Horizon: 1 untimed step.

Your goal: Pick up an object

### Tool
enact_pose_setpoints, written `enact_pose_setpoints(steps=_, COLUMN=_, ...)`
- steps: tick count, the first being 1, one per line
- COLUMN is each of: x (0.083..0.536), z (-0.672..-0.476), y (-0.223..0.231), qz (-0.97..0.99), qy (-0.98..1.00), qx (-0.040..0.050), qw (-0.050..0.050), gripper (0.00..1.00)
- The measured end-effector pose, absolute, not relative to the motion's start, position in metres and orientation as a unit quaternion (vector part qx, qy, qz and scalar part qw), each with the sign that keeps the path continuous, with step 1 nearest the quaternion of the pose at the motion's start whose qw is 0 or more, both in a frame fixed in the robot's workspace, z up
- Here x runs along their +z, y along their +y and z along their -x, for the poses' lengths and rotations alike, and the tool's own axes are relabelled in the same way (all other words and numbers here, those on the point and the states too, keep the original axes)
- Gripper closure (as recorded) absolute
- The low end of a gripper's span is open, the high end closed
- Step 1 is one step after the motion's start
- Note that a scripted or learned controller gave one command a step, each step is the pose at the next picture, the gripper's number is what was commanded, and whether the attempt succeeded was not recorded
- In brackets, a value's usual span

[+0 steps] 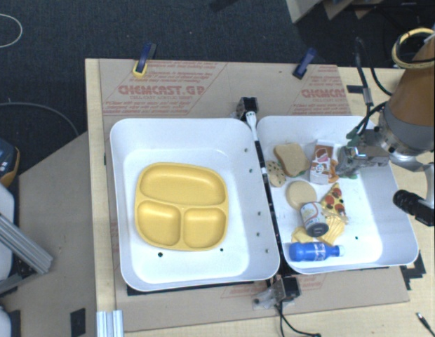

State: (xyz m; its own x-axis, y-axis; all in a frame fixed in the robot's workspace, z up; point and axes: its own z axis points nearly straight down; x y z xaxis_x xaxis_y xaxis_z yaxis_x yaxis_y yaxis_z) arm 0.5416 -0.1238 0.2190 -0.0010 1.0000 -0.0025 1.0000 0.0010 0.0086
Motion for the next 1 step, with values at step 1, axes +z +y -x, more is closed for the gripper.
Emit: enact_pose_setpoints(steps=1, x=0.2308, z=-0.5369, y=-0.0698, qz=-0.705, qy=0.709, qx=0.0018, qw=0.001, gripper=1.00)
